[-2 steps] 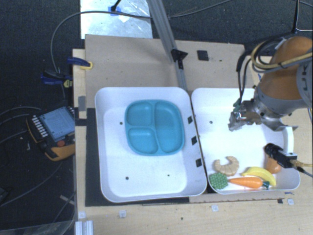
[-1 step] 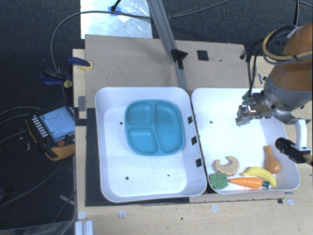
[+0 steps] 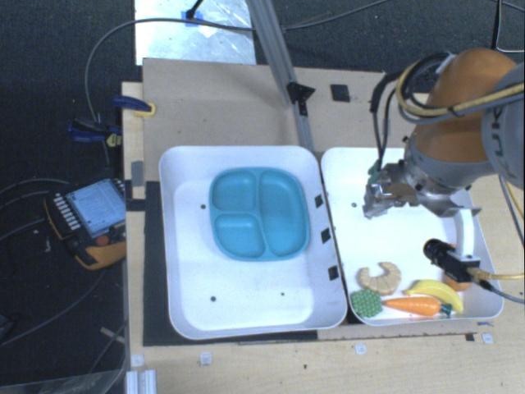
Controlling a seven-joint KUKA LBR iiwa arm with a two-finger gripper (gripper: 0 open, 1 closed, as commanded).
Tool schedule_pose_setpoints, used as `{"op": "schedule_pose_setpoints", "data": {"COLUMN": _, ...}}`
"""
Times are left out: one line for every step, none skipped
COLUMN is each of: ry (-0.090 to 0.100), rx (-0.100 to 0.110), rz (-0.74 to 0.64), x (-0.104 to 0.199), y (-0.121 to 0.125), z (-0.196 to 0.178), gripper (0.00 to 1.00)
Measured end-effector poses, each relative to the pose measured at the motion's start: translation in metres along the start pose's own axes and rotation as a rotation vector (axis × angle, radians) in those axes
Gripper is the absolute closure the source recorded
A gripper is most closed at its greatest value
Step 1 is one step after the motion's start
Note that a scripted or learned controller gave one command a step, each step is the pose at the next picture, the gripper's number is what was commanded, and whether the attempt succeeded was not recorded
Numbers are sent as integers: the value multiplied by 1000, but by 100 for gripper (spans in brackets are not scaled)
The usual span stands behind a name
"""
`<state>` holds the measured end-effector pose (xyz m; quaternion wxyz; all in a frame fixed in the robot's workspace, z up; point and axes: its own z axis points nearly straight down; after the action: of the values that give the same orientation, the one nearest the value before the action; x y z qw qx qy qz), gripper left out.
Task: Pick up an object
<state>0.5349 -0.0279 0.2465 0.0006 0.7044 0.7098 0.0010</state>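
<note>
Two white bins on cardboard-topped bench, dark carpet around, jaws' state unclear

Tan curved croissant-shaped toy pastry lies flat near front of right white bin. Green round bumpy toy vegetable just left-front of it, in bin's front-left corner. Orange toy carrot lies lengthwise along front wall. Yellow toy banana touching carrot's far side.

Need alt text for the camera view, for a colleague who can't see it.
The gripper hangs over the right bin, away from the croissant, banana, carrot and green item at its near edge. The left bin holds a blue divided plate.
</note>
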Motion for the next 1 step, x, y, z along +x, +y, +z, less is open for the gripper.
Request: {"op": "schedule_pose_setpoints", "data": {"ry": 0, "rx": 0, "rz": -2, "x": 57, "y": 9, "z": 11, "gripper": 100}}
